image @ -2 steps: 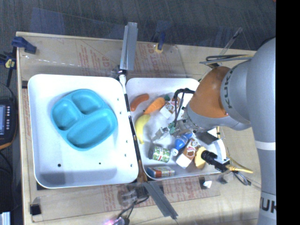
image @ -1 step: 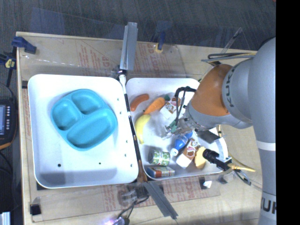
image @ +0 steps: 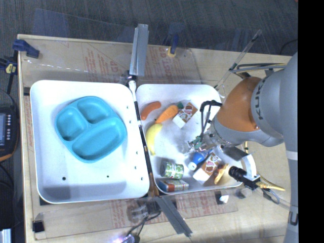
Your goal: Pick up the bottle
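The bottle (image: 198, 159) lies in the right bin (image: 152, 92), low and right of centre, blue with a white cap. Its long axis runs on a diagonal, cap end toward lower left, body toward upper right under the gripper (image: 200, 145). No label can be read on it. The gripper sits directly above the bottle's upper end, below the orange band of the arm (image: 253, 110); how far the pincer is open, and whether it has anything, cannot be told from this angle. Just right of the bottle is a small carton (image: 210, 168) with a red and white print, the text too small to read. Left of the bottle a green can (image: 173, 170) lies on its side, label illegible; below it a flat box (image: 174, 186) rests against the front wall. A banana (image: 153, 137) lies near the left wall, a carrot (image: 167, 114) and a sausage (image: 150, 109) toward the back, with a second carton (image: 185, 114) beside the carrot. The left bin (image: 45, 176) holds a blue divided plate (image: 91, 128).
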